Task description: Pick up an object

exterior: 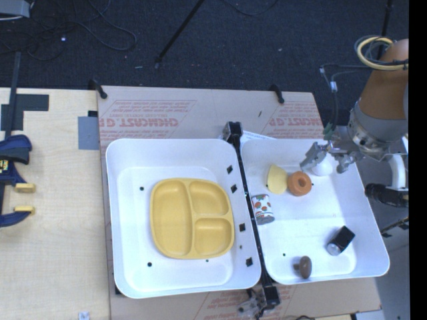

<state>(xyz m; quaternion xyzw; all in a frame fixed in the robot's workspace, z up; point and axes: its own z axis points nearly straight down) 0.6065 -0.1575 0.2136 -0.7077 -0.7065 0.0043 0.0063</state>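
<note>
Now jaws (pixel 328 157) spread open, nothing held; orange doughnut (pixel 299 183) just beside.

2 white bins (pixel 127 179), 1 yellow tray (pixel 191 217), 1 can (pixel 263 209), 1 orange ring (pixel 299 183), 4 other small objs

— What's in the left bin (pixel 127 179)?
— A yellow divided plate (pixel 191 217).
— And the right bin (pixel 363 209)?
— An orange ring (pixel 299 183), a yellow piece (pixel 276 178), a small can (pixel 262 209), a black block (pixel 341 239). The gripper (pixel 329 157) hangs open over its far edge.
</note>
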